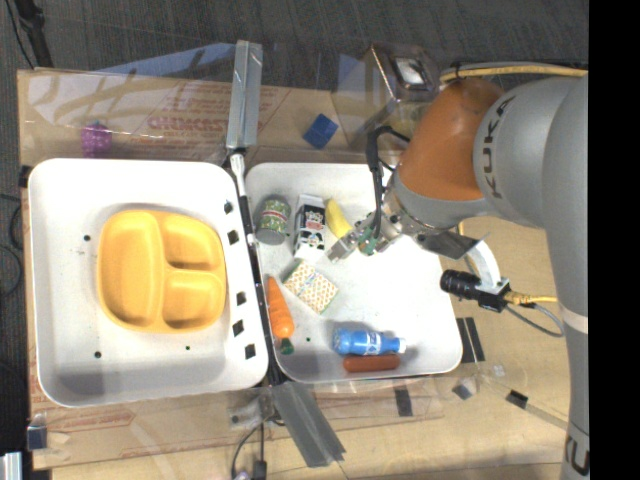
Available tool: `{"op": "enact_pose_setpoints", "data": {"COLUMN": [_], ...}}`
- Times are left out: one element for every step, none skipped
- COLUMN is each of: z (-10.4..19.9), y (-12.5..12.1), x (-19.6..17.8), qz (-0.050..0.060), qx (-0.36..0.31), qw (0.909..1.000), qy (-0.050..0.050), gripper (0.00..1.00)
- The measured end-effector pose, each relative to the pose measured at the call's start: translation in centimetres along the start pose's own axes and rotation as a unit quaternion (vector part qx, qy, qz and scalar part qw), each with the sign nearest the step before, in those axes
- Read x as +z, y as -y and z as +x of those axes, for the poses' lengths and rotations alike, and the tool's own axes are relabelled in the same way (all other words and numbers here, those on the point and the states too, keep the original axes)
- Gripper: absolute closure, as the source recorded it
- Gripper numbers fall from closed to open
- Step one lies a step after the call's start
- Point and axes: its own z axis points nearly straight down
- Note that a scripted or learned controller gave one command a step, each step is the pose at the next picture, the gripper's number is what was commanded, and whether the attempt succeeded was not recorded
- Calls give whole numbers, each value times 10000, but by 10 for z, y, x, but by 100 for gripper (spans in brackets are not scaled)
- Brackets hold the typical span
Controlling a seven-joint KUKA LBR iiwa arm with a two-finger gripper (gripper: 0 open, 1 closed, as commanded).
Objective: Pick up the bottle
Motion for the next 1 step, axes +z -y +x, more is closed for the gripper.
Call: {"op": "enact_pose_setpoints", "data": {"z": [0], "y": [0], "x": [0], "qz": [1], "qx": [-1], "qw": [10000], "qy": [-1], "gripper": [0]}}
